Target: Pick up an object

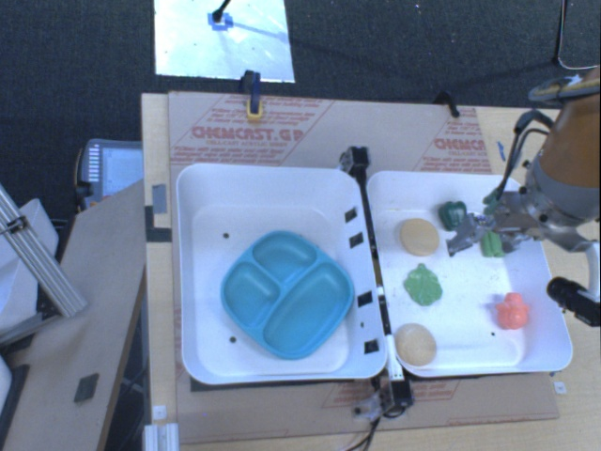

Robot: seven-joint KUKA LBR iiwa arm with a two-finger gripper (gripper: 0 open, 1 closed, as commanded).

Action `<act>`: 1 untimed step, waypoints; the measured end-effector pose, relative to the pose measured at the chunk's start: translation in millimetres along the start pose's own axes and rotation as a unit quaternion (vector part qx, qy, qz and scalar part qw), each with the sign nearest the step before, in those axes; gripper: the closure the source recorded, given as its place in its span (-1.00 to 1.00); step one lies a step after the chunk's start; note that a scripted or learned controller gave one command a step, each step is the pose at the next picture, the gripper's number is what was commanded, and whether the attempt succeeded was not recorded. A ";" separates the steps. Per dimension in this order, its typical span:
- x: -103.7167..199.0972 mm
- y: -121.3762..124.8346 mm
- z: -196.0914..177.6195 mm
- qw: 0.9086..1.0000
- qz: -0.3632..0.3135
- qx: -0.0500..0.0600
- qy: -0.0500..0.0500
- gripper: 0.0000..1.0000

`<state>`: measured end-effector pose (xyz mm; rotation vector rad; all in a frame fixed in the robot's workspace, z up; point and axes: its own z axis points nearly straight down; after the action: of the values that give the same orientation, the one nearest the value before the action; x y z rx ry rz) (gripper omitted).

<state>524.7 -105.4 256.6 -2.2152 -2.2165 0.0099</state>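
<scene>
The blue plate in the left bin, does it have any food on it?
Empty. The blue plate lies flat in the left bin, and all three compartments show bare blue.

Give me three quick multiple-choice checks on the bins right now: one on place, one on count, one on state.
1. Where is the blue tray?
A. left bin
B. right bin
C. on the bench outside the bins

2. How many tan round pieces lie in the right bin?
A. one
B. two
C. four

3. How does the blue tray lie?
A. flat, compartments up
B. upside down
C. leaning on a wall

Answers: 1 A, it sits inside the left bin. 2 B, one tan piece near the divider, another at the near corner. 3 A, its three compartments face up.
</scene>
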 end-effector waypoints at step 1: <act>0.2 2.1 -5.8 1.000 -0.001 -0.006 -0.001 -1.00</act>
<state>526.9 -105.2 262.3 -2.2192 -2.2260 -0.0017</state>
